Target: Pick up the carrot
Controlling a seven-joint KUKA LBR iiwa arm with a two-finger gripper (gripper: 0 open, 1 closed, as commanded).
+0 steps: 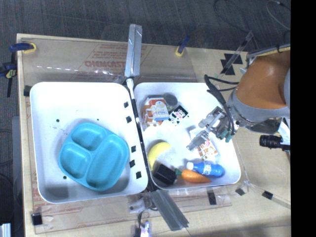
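Bench (256, 201) | two white bins (44, 132) | one carrot (195, 177) | one blue tray (94, 155) | gripper (203, 130) open, holding nothing

Faint red print on the bench (106, 58) behind the bins seems to read "CHEMCAST".

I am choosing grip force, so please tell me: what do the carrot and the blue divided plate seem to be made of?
The carrot looks like a plastic toy: even orange, smooth, with a slight sheen, though soft rubber is possible. The blue divided plate seems moulded hard plastic, with one uniform turquoise colour, rounded compartment walls and a dull satin finish.
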